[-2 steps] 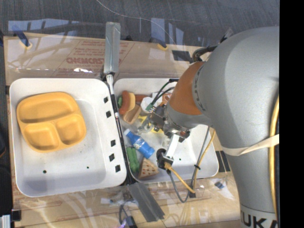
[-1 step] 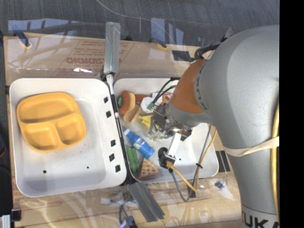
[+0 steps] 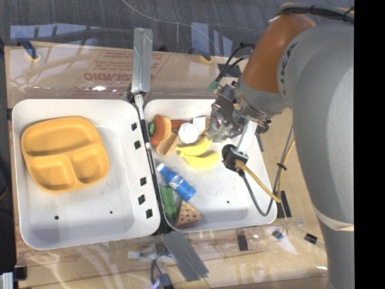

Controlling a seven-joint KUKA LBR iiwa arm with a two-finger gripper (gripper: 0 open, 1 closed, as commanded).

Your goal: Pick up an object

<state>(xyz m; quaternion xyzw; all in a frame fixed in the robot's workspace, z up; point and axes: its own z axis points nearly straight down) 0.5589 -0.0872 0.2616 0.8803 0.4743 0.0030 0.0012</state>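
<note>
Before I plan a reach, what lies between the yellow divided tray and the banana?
In the camera view, between the yellow divided tray and the banana: the bins' rims and a hot dog toy.

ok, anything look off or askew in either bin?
Nothing spilled or broken. The toys in the right bin crowd its left half: banana under the tool, blue bottle lying flat. The yellow divided plate in the left bin sits slightly rotated.

Single fixed cam above the bench point(image 3: 72, 59), looking down at a slant. Mid-range: left bin point(image 3: 78, 227) and right bin point(image 3: 228, 212) both fully in frame, side by side. Arm point(image 3: 325, 101) enters from frame right, large in foreground.
</note>
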